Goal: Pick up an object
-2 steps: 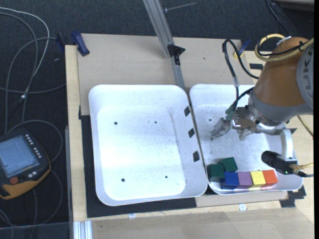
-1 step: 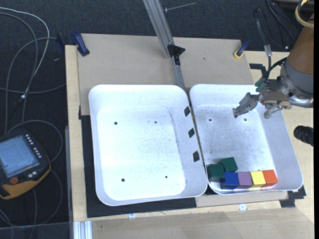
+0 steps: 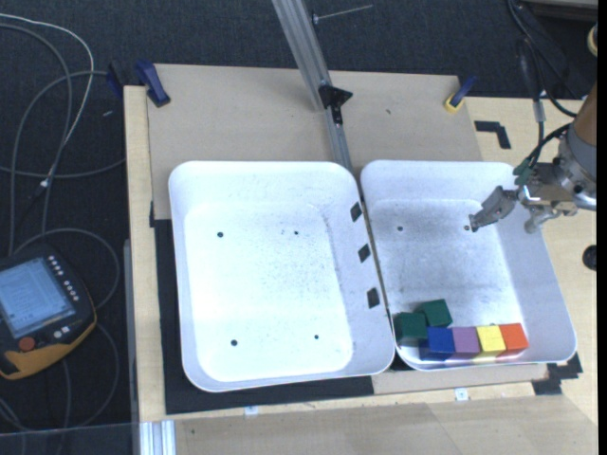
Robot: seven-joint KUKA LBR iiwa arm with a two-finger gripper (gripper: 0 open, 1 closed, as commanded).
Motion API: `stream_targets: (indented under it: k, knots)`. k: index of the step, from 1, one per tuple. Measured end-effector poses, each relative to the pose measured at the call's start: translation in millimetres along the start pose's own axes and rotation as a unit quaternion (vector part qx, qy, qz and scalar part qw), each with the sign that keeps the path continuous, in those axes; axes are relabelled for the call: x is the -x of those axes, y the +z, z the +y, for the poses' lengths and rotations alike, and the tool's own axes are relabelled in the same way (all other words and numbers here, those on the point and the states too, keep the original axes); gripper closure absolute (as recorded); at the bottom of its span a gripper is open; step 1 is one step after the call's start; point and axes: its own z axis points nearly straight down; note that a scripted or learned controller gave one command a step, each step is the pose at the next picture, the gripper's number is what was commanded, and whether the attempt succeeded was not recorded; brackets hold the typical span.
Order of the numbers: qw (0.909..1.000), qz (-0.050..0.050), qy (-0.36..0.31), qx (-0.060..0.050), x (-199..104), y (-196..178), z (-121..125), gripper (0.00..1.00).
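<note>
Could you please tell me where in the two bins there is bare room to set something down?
The left bin has a bare floor from wall to wall. In the right bin, the middle and far part of the floor is free, below the gripper. The near edge is crowded: two green cubes, then blue, purple, yellow and orange in a row.

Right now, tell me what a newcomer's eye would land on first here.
The row of coloured blocks packed along the near edge of the right bin: two green, then blue, purple, yellow, orange. Next, the gripper hovering over that bin's far right part, well apart from the blocks. The left bin sits alongside.
</note>
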Motion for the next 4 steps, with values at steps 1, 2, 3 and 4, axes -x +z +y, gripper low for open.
stream_targets:
  k: [1, 2, 3, 4]
  knots:
    - [1.0000, 0.002, -0.006, 0.002, -44, 41, 53, 0.00]
    - [1.0000, 0.001, -0.006, 0.002, -81, 59, 92, 0.00]
    - [1.0000, 0.000, -0.004, 0.004, -71, 51, 128, 0.00]
    - [1.0000, -0.001, 0.001, 0.000, 39, 107, 126, 0.00]
